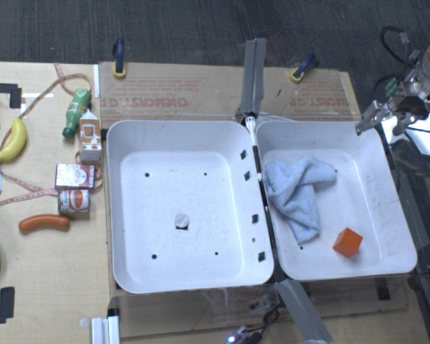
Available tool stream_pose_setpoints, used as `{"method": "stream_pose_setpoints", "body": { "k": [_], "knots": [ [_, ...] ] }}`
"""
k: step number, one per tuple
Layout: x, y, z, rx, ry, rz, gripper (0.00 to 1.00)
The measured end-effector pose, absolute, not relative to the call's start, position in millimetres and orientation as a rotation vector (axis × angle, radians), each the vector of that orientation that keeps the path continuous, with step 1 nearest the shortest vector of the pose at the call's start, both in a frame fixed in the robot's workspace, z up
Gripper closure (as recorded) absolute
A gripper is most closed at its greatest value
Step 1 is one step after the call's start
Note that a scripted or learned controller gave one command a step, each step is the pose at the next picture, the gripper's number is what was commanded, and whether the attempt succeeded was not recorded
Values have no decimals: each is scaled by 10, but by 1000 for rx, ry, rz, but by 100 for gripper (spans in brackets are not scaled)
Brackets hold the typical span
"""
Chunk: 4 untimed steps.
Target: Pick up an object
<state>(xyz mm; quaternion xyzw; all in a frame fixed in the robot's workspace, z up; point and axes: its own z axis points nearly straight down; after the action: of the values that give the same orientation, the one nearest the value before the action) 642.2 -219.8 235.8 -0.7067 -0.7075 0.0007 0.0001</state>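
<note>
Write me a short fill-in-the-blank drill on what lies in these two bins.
1. The crumpled light blue cloth lies in the ____ white bin.
2. The small orange block sits to the lower ____ of the cloth.
3. The small pale round object lies in the ____ white bin.

Missing words: right; right; left

A soft, matt cloth towel (299,194) lies rumpled in the smooth, slightly glossy white plastic right bin (387,256).
</note>
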Motion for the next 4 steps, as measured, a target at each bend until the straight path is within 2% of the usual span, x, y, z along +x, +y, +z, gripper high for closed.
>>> {"method": "stream_pose_setpoints", "body": {
  "k": [1,2,3,4],
  "knots": [
    [5591,-2216,1352,-2139,-2295,3,0],
    [4964,-2152,901,-2049,-2365,-7,0],
    [4776,-1751,915,-1869,-2523,0,0],
    [4779,-1722,914,-1819,-2561,-1,0]
  ]
}}
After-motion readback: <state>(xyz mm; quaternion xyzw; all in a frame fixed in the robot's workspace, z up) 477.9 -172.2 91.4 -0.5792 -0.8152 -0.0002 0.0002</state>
